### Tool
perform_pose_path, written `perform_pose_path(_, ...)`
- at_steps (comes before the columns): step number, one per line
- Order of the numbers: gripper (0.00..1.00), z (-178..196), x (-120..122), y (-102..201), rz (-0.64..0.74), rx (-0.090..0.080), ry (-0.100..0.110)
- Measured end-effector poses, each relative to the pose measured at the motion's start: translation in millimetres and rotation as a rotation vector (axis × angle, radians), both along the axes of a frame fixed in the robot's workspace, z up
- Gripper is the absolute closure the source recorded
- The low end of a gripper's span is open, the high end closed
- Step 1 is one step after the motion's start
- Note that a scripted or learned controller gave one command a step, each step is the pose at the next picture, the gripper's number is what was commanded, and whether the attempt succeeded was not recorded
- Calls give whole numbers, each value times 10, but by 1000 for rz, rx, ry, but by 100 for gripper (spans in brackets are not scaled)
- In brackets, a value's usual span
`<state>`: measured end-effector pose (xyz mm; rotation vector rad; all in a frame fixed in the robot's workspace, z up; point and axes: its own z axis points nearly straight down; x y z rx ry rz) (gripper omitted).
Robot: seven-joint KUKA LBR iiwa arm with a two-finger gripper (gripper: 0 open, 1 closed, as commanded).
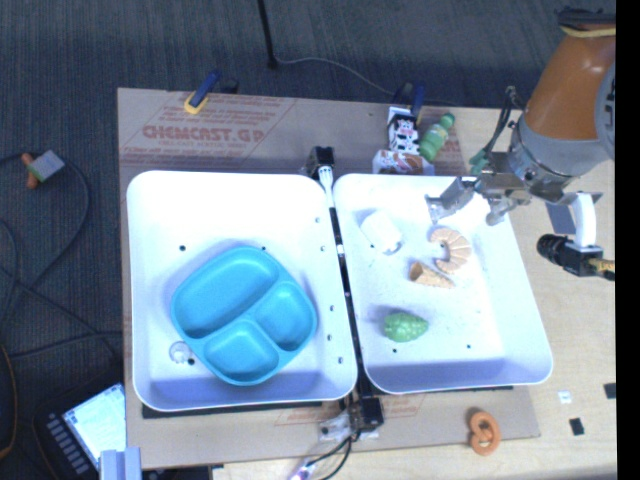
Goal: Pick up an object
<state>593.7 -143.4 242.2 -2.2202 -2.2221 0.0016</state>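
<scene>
My gripper [470,204] hangs over the back of the right bin [520,368], its two fingers spread apart and open with nothing between them. Just below it lies a tan shrimp-like piece [452,246], and a wedge-shaped orange piece [432,275] rests beside that. A white rounded object [380,230] lies to the gripper's left. A green leafy lump [404,325] sits nearer the bin's front. The left bin [150,208] holds a blue divided plate [243,311].
A small clear ring [180,352] lies by the plate's left corner. Behind the right bin stand a printed carton [401,146] and a green bottle [433,138]. An orange ring [484,430] lies on the board in front. A black clamp [321,160] sits between the bins.
</scene>
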Motion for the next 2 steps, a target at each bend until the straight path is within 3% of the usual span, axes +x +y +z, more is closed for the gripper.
perform_pose_path(1, 0, -1381, -322, -656, 1, 1, -12)
perform_pose_path(2, 0, -1371, -746, -294, 0, 1, 1)
